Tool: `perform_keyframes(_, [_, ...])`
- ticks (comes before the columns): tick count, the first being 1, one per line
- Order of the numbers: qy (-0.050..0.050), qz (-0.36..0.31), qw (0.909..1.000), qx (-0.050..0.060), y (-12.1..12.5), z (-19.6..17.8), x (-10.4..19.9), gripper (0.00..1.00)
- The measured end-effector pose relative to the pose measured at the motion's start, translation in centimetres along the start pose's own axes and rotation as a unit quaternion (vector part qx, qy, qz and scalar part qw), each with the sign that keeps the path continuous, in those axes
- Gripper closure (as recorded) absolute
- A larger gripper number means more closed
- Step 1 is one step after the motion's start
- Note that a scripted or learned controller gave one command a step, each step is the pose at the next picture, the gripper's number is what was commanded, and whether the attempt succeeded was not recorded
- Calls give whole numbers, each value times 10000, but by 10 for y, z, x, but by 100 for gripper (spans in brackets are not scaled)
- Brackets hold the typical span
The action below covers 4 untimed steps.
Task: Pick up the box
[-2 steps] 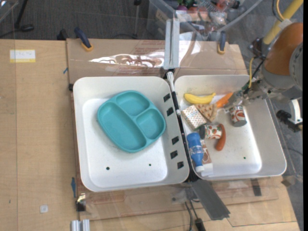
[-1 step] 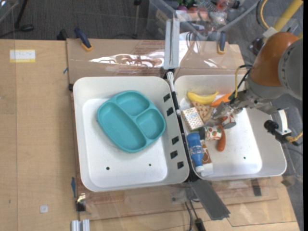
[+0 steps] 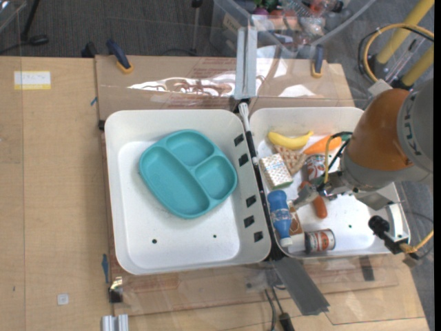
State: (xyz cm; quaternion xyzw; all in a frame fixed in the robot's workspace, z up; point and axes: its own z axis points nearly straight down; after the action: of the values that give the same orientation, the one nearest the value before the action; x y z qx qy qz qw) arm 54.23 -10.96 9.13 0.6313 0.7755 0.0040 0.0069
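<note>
The box [image 3: 276,170] is a small pale carton with a green and white print. It lies tilted at the left side of the right bin [image 3: 358,234], just below the banana [image 3: 290,140]. My gripper [image 3: 313,190] hangs low in the middle of the same bin, a short way right of the box and slightly nearer than it, and apart from it. It sits over a cluster of small items: a red sausage [image 3: 320,207] and a printed can [image 3: 316,167]. The grey arm with its orange band [image 3: 380,138] covers the bin's right part.
A teal divided plate [image 3: 188,173] lies in the left bin [image 3: 172,250]. The right bin also holds a blue bottle [image 3: 278,212], a small can [image 3: 320,241] near the front wall and an orange carrot [image 3: 318,145]. A clear tub of toys [image 3: 293,5] stands behind the bins.
</note>
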Motion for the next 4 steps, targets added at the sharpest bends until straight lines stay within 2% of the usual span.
perform_keyframes(1, [18, 47, 10000, 62, -77, -68, -69, 0])
perform_keyframes(2, [71, 26, 10000, 51, -71, -5, -91, 0])
perform_keyframes(3, [0, 43, 10000, 1, 29, 0, -39, 0])
perform_keyframes(4, [0, 1652, 9862, 36, 104, 2, -7, 0])
